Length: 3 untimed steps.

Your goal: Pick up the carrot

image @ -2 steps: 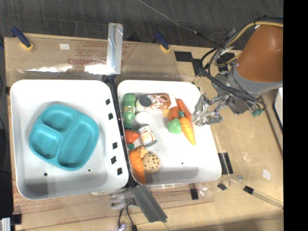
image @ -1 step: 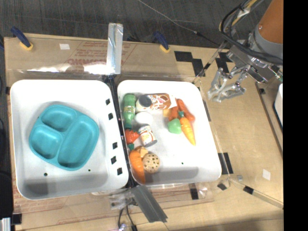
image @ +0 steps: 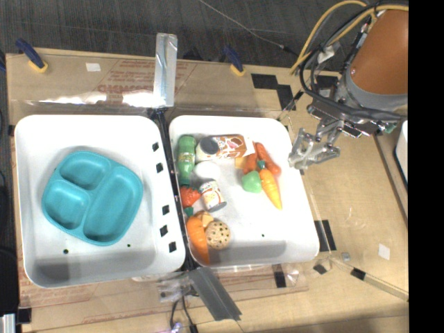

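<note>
The orange carrot (image: 266, 159) lay slanted in the right bin (image: 300, 214), its tip toward the bin's far edge, beside the right wall.

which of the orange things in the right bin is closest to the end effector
The carrot along the bin's right side, long and slim; the end effector hovers just beyond that rim.

Arm parked off the right bin; carrot among the toys.

We see the gripper (image: 310, 151) just outside the right bin's (image: 298, 207) right rim, holding nothing. The carrot (image: 266, 159) lies in that bin near the rim, beside a green pepper (image: 251, 182) and a yellow piece (image: 272, 190). The left bin (image: 28, 179) holds a teal tray (image: 92, 196).
</note>
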### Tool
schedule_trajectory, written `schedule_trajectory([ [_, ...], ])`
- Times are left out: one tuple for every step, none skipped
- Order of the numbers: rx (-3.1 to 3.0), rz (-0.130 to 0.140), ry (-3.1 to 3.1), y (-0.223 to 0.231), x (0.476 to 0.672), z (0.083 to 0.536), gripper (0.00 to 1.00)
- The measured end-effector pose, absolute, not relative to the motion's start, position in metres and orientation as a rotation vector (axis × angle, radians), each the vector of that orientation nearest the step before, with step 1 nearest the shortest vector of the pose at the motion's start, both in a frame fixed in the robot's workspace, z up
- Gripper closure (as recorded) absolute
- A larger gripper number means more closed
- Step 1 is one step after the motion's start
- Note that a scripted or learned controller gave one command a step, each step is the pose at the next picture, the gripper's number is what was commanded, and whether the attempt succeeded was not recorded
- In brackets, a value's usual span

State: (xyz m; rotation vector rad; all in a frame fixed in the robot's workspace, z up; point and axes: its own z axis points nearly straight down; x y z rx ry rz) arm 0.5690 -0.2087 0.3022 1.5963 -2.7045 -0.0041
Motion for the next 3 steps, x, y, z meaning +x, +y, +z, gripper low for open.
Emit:
schedule_trajectory([
  [2.207,0.003,-2.239,-0.209,0.571,0.348,1.0],
  [2.747,-0.005,-1.525,-0.21,0.534,0.351,1.0],
  [2.997,0.0,-0.95,-0.198,0.493,0.316,1.0],
])
